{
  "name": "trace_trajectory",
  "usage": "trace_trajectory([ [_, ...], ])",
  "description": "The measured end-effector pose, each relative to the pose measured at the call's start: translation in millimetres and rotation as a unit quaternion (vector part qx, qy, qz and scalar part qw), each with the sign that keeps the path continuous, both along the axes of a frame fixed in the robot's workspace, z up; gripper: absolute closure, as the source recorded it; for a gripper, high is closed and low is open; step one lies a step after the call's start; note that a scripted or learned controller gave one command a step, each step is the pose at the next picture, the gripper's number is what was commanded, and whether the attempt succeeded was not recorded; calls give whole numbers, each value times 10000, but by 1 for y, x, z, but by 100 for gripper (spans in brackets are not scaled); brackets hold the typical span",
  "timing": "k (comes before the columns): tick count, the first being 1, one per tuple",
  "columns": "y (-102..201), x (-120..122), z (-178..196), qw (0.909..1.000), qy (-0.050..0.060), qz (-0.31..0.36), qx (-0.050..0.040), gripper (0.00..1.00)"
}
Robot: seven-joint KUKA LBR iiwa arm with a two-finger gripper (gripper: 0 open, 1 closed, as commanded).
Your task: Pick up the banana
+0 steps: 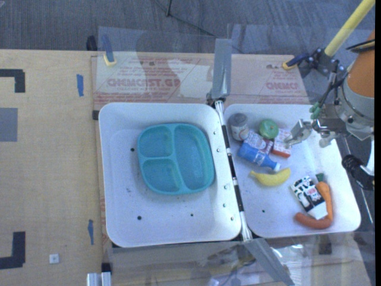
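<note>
Pale wood makes up the desk (47, 177), and two shallow white bins sit on it side by side. Left bin (113, 177) carries a teal divided tray (176, 158). Right bin (345, 216) holds the clutter: the banana (271, 177) lies near the middle of its floor, just below a blue bottle (257, 155) and close to touching it, with a grey can (238, 124) and a green lid (268, 128) further up, and a carrot (319, 210) curled around a black-and-white toy (307, 193) off to the banana's right.

Reaching in from the right, the arm has its hand (299, 131) above the upper part of the right bin, apart from the banana and nearer the small red-and-white packet (I cannot tell how wide it stands from this slant), and nothing is seen held in it.

My read is that this is the approach step, grasp not yet made. Next the hand should travel down-left over the banana, line up across its narrow width, and descend clear of the bottle.
</note>
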State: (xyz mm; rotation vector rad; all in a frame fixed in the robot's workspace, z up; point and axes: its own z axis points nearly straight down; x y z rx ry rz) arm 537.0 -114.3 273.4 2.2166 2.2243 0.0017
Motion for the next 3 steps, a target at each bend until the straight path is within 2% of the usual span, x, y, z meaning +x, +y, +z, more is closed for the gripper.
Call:
trace_trajectory([
  [1, 9, -20, -103, 9939, 3, 1105, 3, 0],
  [2, 0, -9, -172, 9942, -81, 1068, -37, 0],
  [3, 11, 28, -185, 9754, -42, 2203, -46, 0],
])
